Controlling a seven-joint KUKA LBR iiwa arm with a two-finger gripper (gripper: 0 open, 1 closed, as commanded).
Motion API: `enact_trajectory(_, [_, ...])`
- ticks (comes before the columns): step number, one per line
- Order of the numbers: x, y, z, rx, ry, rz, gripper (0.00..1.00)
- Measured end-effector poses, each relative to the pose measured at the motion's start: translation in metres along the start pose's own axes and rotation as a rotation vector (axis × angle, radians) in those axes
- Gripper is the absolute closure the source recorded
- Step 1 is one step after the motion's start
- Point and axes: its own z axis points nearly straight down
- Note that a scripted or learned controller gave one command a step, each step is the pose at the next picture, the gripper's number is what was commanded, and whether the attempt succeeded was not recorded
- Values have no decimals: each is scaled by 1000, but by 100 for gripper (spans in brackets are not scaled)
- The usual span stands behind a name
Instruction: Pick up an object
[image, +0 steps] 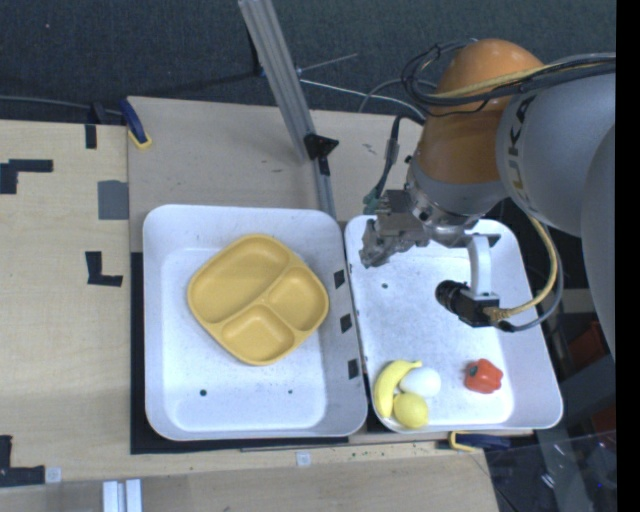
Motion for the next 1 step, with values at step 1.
enact_trajectory(1, [52, 4, 29, 3, -1, 1, 100])
